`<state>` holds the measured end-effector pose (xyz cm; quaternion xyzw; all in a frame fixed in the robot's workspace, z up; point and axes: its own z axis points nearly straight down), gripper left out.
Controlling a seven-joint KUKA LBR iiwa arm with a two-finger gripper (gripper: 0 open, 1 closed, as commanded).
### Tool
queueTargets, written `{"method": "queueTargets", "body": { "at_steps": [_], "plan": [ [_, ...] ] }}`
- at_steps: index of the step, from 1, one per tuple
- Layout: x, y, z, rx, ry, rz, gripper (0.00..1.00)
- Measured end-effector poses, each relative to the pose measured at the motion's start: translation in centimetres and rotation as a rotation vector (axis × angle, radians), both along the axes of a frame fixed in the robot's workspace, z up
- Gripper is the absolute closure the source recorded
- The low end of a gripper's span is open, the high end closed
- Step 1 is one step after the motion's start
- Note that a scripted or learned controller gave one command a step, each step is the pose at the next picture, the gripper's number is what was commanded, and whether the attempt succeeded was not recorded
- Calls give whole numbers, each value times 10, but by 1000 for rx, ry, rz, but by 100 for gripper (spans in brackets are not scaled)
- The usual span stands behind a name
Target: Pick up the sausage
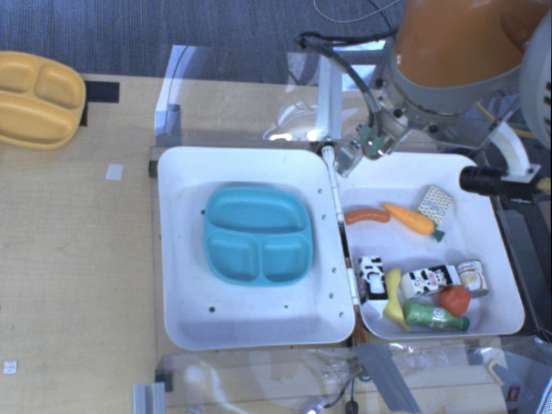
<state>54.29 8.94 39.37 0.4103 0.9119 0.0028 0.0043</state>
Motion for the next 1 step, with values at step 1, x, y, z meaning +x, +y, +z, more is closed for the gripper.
{"method": "queueTargets", "body": {
  "at_steps": [1],
  "plan": [
    [-28, 6, 44, -2, -3, 254, 100]
  ]
}}
